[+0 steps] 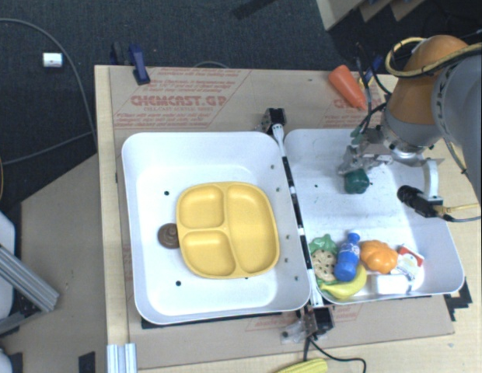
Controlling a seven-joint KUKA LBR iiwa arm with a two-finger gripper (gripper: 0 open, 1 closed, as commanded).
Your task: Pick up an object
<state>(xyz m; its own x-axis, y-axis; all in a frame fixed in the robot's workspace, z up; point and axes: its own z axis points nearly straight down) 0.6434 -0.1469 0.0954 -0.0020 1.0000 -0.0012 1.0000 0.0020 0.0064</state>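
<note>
A: Where does the pick stand?

B: The gripper [356, 171] is down over the far part of the right bin [319, 150], and a small dark green object [355, 182] sits right at its tip. It looks pinched between the fingers, so I'd call them closed on it, though the view is small.

A: Lifted yet?

B: I can't tell whether it has left the bin floor. By my reading the grasp is made and the raising is what's left.

A: And the rest?

B: Untouched along the near edge of that bin: a blue bottle [347, 256], a banana [342, 288], an orange fruit [378, 256], a white block [391, 284] and a green leafy toy [323, 245]. The left bin [148, 208] holds a yellow divided plate [226, 229] with a brown disc [168, 235] just beside it. An orange carrot-like toy [347, 87] lies on the surface beyond the bins.
</note>
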